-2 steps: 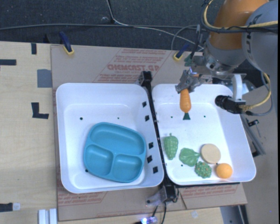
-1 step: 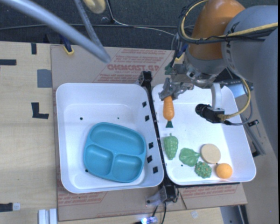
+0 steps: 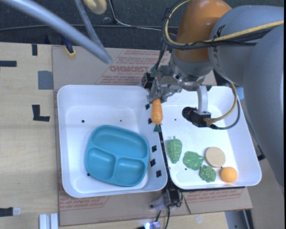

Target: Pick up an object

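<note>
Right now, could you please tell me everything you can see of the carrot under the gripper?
The carrot is a small orange toy, smooth and plastic-looking, with a bit of green at its lower end. It hangs roughly upright below the gripper, its upper end between the fingers, so it looks gripped and lifted. It sits over the seam between the two white bins, above the left edge of the right bin. Whether its lower end touches the rim cannot be told.

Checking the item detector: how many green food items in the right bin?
3, all in the right bin, near its front: green item by the divider, leafy one beside it, small bumpy one next to the orange ball. The arm could hide more.
</note>
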You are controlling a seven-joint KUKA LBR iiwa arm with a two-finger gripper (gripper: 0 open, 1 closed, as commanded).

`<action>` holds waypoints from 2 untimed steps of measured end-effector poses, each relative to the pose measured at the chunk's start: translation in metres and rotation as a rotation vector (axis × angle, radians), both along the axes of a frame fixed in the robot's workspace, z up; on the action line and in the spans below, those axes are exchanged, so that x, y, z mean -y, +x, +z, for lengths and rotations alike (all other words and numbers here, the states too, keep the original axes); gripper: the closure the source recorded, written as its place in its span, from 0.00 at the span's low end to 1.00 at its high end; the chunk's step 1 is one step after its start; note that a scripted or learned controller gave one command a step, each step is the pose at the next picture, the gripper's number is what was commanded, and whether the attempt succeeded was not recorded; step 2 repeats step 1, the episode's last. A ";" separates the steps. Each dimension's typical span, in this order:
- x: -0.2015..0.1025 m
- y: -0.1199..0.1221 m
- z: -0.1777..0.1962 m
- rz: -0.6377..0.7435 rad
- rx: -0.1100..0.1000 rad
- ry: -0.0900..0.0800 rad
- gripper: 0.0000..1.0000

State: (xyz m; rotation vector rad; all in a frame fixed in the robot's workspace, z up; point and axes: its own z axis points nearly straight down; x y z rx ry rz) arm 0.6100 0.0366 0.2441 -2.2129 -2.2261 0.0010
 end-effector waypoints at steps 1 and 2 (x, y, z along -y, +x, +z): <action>-0.055 -0.011 0.001 0.001 -0.001 0.000 1.00; -0.055 -0.011 0.001 0.001 -0.001 0.000 1.00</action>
